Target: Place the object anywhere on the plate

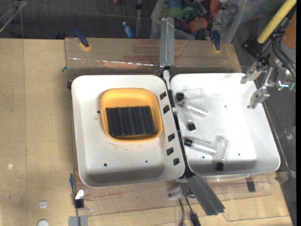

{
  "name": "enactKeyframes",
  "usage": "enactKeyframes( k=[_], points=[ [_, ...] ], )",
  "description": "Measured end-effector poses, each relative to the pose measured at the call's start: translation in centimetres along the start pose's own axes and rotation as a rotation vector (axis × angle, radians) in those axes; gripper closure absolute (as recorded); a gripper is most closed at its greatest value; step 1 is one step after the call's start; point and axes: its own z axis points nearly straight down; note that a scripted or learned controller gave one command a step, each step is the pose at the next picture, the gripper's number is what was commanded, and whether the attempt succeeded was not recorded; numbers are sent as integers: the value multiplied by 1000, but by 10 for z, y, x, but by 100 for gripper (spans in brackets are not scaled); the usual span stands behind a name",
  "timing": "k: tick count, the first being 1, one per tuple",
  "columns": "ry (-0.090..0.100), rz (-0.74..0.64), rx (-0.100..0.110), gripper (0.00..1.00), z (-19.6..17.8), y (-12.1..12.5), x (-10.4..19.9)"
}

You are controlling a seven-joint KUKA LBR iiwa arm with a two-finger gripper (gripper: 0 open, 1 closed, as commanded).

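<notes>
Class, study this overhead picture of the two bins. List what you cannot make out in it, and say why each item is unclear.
1. The gripper, camera view: small and against clutter at the right bin's far corner, so its state is unreadable.
2. The clear plastic objects: transparent on white, so their outlines and number are uncertain.
3. The dark ridged object on the orange plate: too little detail to identify.
4. The arm: cut off by the right edge.

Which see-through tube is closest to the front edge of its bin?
The clear tube lying lowest in the right bin, with a black cap on its left end. The other tubes lie farther back.
</notes>
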Motion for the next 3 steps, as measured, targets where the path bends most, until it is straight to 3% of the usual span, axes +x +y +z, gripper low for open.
enactKeyframes(
  k=[3],
  points=[
    [-5,-941,1,0,-25,6,-12]
  ],
)
